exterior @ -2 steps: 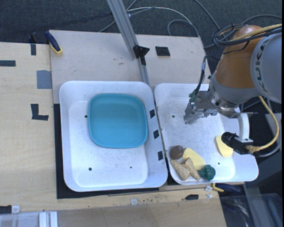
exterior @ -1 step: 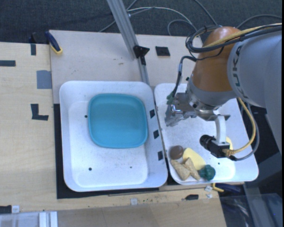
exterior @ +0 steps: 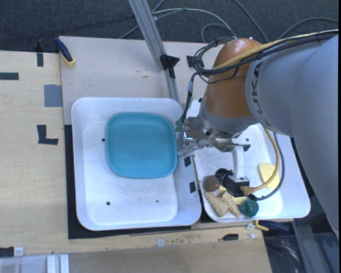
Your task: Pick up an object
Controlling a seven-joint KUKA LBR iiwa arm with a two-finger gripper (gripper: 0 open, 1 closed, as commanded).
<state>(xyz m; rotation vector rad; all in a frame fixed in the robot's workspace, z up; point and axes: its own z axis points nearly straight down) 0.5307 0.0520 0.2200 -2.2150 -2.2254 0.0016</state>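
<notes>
The fingers [exterior: 186, 134] (open or closed, I can't tell) hang just beside the blue plate [exterior: 141, 145]. So close, they may clip its rim.

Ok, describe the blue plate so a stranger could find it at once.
Start at the two white bins and take the left bin. In its far half lies the blue plate, square with rounded corners. It is large, flat and turquoise, while the right bin holds small bits, tan, brown and yellow.
</notes>
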